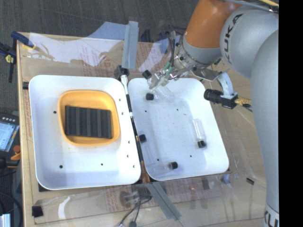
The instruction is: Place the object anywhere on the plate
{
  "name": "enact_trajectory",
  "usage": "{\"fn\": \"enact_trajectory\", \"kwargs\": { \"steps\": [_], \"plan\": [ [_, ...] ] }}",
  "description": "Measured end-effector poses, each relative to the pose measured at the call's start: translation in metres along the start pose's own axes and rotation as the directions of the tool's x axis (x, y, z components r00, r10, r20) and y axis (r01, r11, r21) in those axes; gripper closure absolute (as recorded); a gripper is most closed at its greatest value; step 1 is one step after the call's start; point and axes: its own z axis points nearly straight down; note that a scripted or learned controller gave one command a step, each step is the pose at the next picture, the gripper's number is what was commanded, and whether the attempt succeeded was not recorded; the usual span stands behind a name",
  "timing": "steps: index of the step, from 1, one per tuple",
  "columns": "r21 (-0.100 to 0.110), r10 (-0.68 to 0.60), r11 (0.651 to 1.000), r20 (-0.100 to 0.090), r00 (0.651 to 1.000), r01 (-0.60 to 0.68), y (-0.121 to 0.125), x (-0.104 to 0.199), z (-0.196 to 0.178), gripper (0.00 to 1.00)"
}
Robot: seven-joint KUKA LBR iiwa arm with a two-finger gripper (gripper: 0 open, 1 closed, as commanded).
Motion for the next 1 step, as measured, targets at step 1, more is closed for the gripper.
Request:
{"fn": "enact_trajectory", "kwargs": {
  "steps": [1],
  "plan": [
    [0.000,0.000,1.000,0.000,1.000,0.000,0.0000,0.0000,-0.0001,0.00]
  ]
}}
